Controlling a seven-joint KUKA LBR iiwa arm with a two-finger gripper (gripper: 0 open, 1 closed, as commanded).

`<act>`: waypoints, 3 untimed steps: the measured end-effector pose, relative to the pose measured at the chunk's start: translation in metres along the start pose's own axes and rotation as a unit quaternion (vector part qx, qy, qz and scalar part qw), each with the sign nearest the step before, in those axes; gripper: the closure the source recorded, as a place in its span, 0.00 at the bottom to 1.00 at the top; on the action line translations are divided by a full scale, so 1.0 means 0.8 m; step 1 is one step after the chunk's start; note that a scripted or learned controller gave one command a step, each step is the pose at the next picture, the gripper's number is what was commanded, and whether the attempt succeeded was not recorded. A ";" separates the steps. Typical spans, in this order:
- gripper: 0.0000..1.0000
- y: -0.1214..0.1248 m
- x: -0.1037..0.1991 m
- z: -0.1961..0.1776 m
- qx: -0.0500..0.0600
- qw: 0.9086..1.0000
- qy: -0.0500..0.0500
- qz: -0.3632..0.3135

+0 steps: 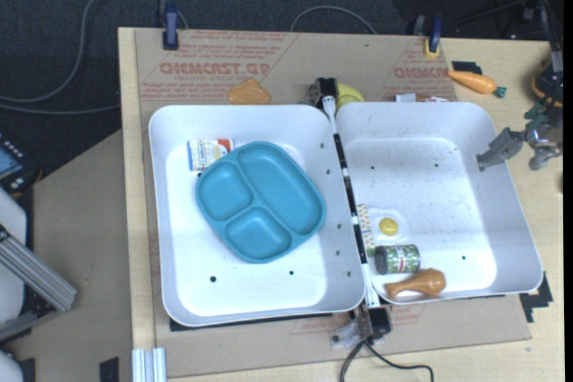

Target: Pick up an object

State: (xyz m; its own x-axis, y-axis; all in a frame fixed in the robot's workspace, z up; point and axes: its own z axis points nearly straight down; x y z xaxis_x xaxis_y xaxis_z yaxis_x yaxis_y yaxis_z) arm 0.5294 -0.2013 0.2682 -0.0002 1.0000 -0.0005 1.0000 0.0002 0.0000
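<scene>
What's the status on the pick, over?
Hand at right bin's far right edge, nothing held. Can, drumstick near front-left corner. Path clear.

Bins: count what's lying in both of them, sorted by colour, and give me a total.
Blue: 1, the divided plate
White: 1, the carton behind it
Yellow: 1, the small round piece
Green: 1, the can
Tan: 1, the drumstick-shaped toy
Total: 5

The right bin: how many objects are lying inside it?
3, all in the right bin's near-left corner: a small yellow object, a dark green can on its side just below it, and a tan drumstick-shaped object by the near rim. Nothing seems hidden.
</scene>
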 end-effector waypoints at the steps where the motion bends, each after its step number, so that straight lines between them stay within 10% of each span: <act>1: 0.00 -0.065 0.115 0.218 0.010 1.000 0.005 -0.002; 2: 0.00 -0.065 0.006 0.231 0.000 1.000 -0.003 0.004; 3: 0.00 0.034 0.085 0.229 -0.003 1.000 0.001 -0.004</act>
State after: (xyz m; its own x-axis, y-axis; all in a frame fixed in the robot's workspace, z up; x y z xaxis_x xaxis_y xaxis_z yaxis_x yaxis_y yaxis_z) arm 0.5565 -0.1336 0.0850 -0.0086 1.0000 0.0020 0.9999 0.0085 0.0066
